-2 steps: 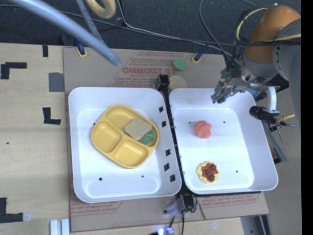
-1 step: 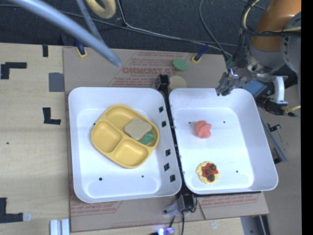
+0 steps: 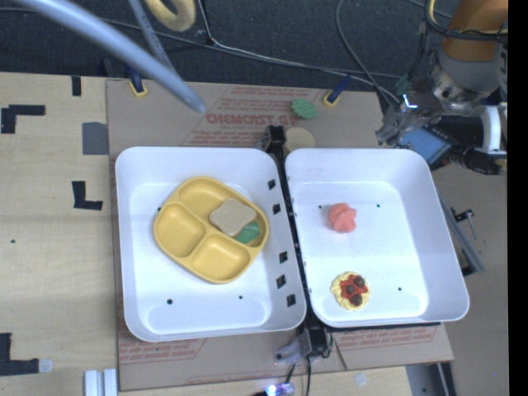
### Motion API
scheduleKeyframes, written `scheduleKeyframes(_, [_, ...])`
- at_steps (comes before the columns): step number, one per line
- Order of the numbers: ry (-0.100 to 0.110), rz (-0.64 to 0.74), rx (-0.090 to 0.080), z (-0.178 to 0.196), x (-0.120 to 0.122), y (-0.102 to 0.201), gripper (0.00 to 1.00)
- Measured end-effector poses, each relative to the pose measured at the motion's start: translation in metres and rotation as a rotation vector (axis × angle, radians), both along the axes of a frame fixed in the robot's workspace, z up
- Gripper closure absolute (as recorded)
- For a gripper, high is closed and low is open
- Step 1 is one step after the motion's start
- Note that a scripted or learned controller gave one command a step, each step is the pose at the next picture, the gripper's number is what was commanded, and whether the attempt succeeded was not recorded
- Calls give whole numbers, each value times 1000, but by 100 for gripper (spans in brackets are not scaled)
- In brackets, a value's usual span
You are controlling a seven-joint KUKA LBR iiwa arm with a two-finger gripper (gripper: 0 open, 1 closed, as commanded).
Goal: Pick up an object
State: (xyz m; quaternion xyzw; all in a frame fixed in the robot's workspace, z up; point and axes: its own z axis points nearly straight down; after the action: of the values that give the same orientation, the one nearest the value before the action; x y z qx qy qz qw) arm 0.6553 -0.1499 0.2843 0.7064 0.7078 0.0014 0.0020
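In the right bin (image 3: 429,246), a pink lump (image 3: 342,217) lies near the middle and a small round pizza-like toy (image 3: 350,289) lies nearer the front. The left bin (image 3: 136,246) holds a yellow divided plate (image 3: 198,246) carrying a tan bread slice (image 3: 233,215) and a green piece (image 3: 250,234). My gripper (image 3: 400,126) hangs beyond the right bin's far right corner, above the bench and outside the bin, well away from every object. Nothing can be seen held in it.
A green waffle-patterned toy (image 3: 304,107) and a pale round piece (image 3: 301,137) sit on the cardboard behind the bins. Cables loop over the dark backdrop near the arm. A grey tube (image 3: 107,31) crosses the upper left. Black clips line the divider between the bins.
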Motion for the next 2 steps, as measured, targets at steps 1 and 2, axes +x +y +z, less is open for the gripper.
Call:
scheduleKeyframes(1, [7, 1, 0, -2, -21, 55, 100])
scheduleKeyframes(2, [7, 2, 1, -10, -32, 112, 100])
